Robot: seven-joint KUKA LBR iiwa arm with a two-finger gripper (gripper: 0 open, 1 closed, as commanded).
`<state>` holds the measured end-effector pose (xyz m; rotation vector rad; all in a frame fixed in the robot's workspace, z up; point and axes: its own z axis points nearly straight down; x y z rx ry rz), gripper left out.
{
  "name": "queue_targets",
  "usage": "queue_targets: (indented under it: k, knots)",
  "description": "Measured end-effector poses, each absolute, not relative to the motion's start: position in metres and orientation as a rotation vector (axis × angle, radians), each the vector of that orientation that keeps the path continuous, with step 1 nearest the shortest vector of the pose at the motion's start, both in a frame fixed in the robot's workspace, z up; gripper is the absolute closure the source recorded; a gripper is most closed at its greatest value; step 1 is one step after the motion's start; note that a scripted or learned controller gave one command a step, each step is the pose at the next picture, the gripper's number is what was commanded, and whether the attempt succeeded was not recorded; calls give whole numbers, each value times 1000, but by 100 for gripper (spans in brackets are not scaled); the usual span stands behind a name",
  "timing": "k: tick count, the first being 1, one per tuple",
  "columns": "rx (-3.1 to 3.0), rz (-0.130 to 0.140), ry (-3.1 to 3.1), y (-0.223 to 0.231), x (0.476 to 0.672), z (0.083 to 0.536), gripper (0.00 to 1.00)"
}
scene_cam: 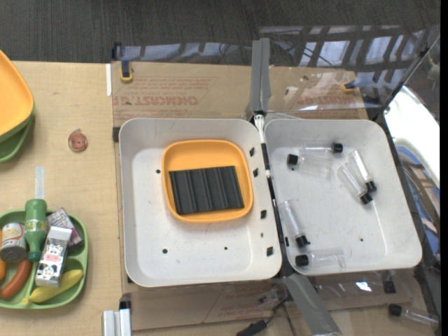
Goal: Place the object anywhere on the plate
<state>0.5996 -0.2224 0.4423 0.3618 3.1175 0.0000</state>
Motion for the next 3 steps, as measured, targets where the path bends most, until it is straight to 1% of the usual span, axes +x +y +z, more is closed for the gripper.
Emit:
queue_targets:
  k: [1, 2, 3]
  knots:
    - [-136, 1, 3135, -222, 570, 442, 0]
    - [-642, 1, 3071, -222, 646, 353, 0]
    - [-1072, -1, 2946, -222, 660, 427, 0]
